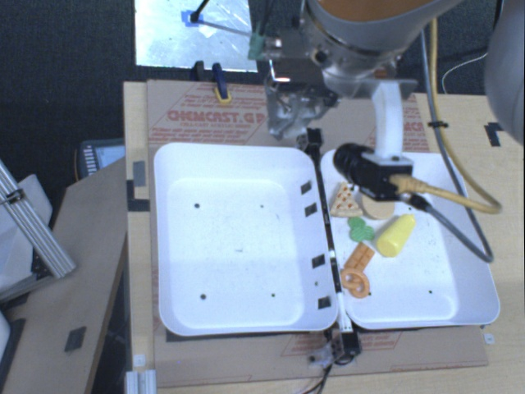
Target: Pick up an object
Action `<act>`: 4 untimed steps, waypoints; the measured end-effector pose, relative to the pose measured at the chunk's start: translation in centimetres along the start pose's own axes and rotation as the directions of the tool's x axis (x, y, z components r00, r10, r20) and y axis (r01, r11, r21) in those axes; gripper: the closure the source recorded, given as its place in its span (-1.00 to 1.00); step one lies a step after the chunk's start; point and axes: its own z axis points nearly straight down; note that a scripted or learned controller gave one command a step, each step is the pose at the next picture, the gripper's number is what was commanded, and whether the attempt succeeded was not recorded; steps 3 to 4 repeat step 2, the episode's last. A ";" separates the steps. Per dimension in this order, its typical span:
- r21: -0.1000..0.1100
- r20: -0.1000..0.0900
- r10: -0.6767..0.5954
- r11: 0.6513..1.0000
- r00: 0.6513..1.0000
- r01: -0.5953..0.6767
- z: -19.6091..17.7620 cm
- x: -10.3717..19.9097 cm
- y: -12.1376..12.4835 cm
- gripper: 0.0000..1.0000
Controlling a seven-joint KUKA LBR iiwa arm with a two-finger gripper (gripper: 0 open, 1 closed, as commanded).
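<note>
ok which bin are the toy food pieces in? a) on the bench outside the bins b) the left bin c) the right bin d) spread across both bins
c: the yellow piece, the green piece, the orange pretzel-like piece and the waffle-patterned piece all lie in the right bin, clustered near its left wall.

Two white bins [221,245] with small dark specks, yellow corn [395,235], green toy [360,229], orange pretzel [358,271], tan waffle wedge with red grid [344,199], brown cardboard with red lettering [209,113]
</note>
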 end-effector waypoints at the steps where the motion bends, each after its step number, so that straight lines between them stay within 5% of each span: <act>1: 0.004 0.003 0.005 1.000 1.000 -0.005 4.4 2.2 1.2 1.00; 2: -0.005 0.000 0.010 1.000 1.000 -0.010 -0.3 2.0 4.3 1.00; 4: -0.005 0.000 0.010 1.000 1.000 -0.010 -0.3 2.0 4.3 1.00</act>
